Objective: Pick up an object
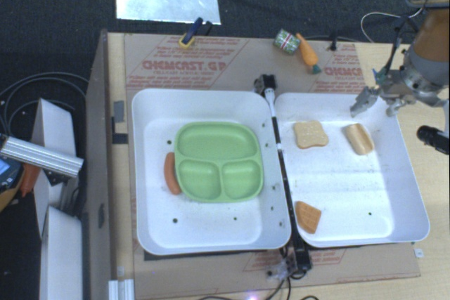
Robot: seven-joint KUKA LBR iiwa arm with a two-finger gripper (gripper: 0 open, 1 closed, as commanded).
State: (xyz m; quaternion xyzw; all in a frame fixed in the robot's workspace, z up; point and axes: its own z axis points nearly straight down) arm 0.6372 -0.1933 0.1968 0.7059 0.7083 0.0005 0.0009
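You see the end effector (380,100) over the right bin's (351,235) far right edge, fingers spread, holding nothing | bun (359,138) just near it | toast (310,134) left of the bun

Arm (429,46) cut off at right edge

Arm: I see my grey KUKA arm (430,46) reaching in from the right, at the upper right of the view.
Wrist: an orange band sits above it, near the top edge.
Gripper: the gripper (380,100) points down and to the left, hanging low over the far right corner.
Fingers: two grey fingers (362,102) splayed apart, nothing between them.
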